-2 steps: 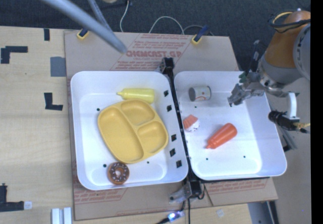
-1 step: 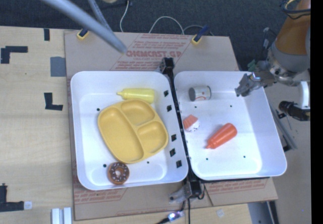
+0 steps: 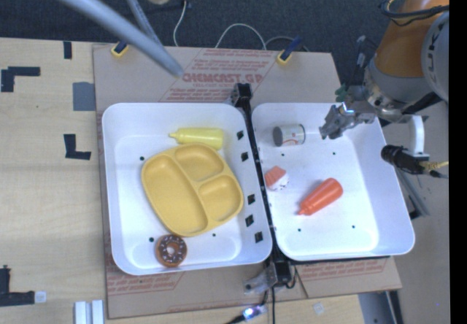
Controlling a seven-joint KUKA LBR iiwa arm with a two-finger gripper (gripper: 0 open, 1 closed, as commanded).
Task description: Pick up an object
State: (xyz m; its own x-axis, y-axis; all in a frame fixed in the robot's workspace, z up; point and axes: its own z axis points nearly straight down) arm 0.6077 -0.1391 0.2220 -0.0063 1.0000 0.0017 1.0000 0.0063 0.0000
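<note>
The right bin (image 3: 365,238) holds an orange carrot (image 3: 320,197) near its middle, a small pink and white piece (image 3: 276,178) by its left wall, and a small grey and white cylinder (image 3: 289,135) lying on its side at the back. My gripper (image 3: 334,125) hangs over the back right part of this bin, to the right of the cylinder and apart from it. Nothing shows between its fingers. The left bin (image 3: 117,169) holds a yellow divided plate (image 3: 192,189), a yellow bottle (image 3: 197,137) lying behind the plate, and a chocolate donut (image 3: 171,250) in front.
A black divider (image 3: 252,169) runs between the two bins. Both stand on a cardboard sheet (image 3: 219,74) on the wooden bench. A grey pole (image 3: 87,1) slants across the upper left. The arm's orange and grey body (image 3: 408,38) fills the upper right.
</note>
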